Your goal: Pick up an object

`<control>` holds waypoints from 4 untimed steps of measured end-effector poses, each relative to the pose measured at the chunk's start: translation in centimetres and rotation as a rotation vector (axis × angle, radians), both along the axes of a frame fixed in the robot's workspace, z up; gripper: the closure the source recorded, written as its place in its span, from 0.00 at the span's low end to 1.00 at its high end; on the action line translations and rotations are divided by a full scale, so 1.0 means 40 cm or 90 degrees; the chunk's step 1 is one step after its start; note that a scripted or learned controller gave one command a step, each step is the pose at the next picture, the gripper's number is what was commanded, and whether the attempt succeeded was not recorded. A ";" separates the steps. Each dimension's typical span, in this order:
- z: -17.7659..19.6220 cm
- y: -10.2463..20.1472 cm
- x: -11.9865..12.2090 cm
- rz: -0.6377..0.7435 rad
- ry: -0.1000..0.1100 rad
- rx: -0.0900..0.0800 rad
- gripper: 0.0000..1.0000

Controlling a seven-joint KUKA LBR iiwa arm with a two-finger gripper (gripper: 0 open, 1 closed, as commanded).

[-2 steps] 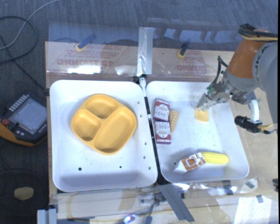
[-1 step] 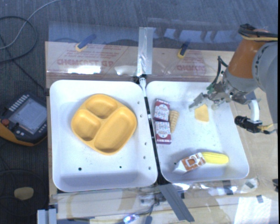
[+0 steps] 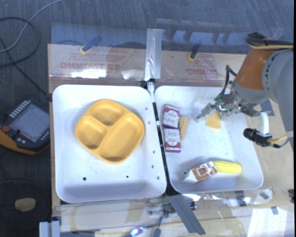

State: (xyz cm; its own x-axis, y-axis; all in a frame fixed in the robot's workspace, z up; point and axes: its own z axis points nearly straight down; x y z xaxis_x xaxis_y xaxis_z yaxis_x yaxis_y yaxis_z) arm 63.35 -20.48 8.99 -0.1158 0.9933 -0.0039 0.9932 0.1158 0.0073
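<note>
Bright, even daylight with a cool bluish cast, strongest on the two white bins (image 3: 108, 194), nearly blown out along the rims left of and below the gripper (image 3: 210, 113). Glare streaking across the clear plastic sheet (image 3: 113, 65) behind the bins and off the metal clutter (image 3: 187, 214) at the near edge; only soft, short shadows under the yellow tray (image 3: 110, 130) and beside the gripper. Slightly soft and grainy overall, dimmer over the grey carpet (image 3: 19, 181) far left.
</note>
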 end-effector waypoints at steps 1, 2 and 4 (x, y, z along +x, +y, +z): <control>0.027 0.001 0.003 0.000 -0.003 0.000 1.00; 0.161 -0.012 0.088 -0.018 0.004 0.001 1.00; 0.168 0.232 0.087 -0.018 0.006 0.001 1.00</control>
